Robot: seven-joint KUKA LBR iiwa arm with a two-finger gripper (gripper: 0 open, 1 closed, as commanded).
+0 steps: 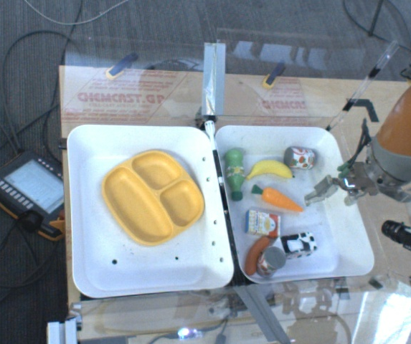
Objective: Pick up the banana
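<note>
Two shallow white plastic bins sit side by side on the pale wooden counter (83, 95). The left bin (90, 264) holds a glossy yellow tray (153, 196), rounded and split into three compartments.

The right bin (348, 253) holds a scatter of small toy groceries. The banana (269, 169) is smooth, bright yellow and gently curved, lying flat in the upper middle of this bin. Just left of it stands a green bottle (234, 173); a squat can (300, 158) with a red and white label lies just to its right, and a tapered orange carrot (280, 198) lies just below. Lower down are a small carton (262, 223), a black-and-white piece (300, 244) and a reddish sausage (253, 253) touching a grey-topped tin (270, 261).

The metal claw (320, 191) hovers over the bin's right part, well right of the banana, its fingers spread and grasping nothing.
</note>
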